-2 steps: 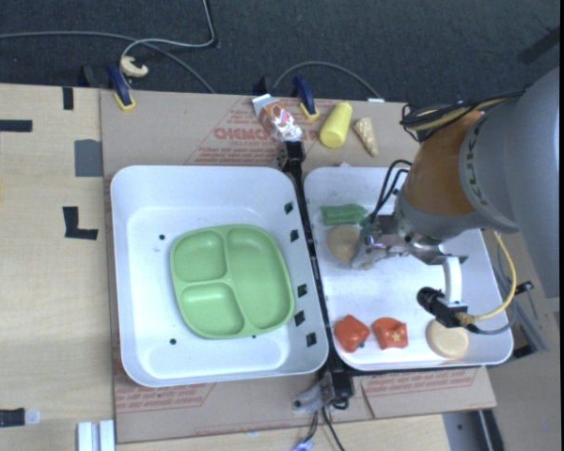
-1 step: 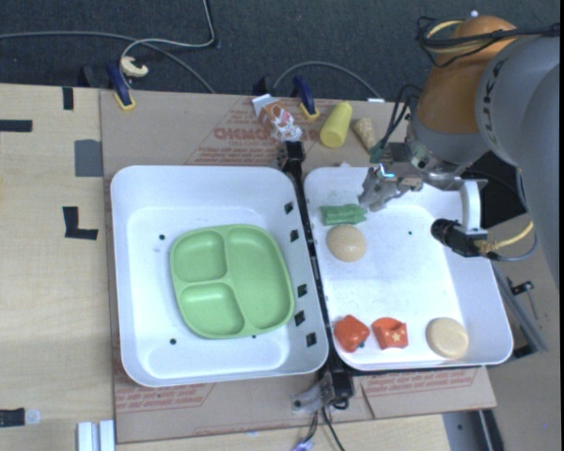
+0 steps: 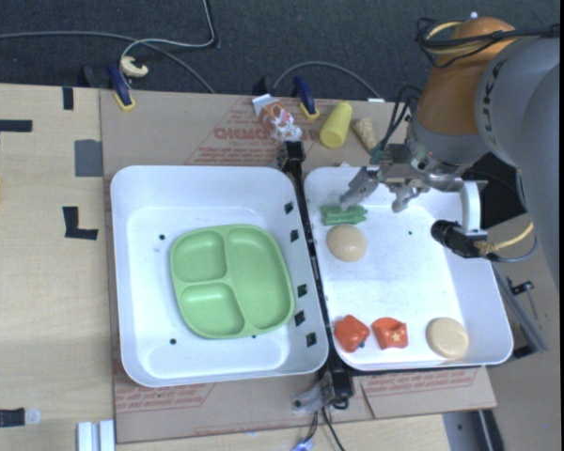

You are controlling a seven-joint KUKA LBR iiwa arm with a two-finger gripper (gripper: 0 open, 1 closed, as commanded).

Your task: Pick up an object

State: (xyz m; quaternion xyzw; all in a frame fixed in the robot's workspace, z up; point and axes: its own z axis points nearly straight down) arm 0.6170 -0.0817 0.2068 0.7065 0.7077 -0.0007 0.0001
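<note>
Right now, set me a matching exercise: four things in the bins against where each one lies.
Things:
1. green divided plate
2. green flat piece
3. two red pieces
4. hand

Places:
A. near edge of the right bin
B. over the far end of the right bin
C. middle of the left bin
D. far end of the right bin, just beyond a tan round piece

Pairs: 1-C, 2-D, 3-A, 4-B

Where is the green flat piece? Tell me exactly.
The green flat piece lies in the right bin, near its far left corner, just above the beige round piece and below-left of the gripper.
</note>
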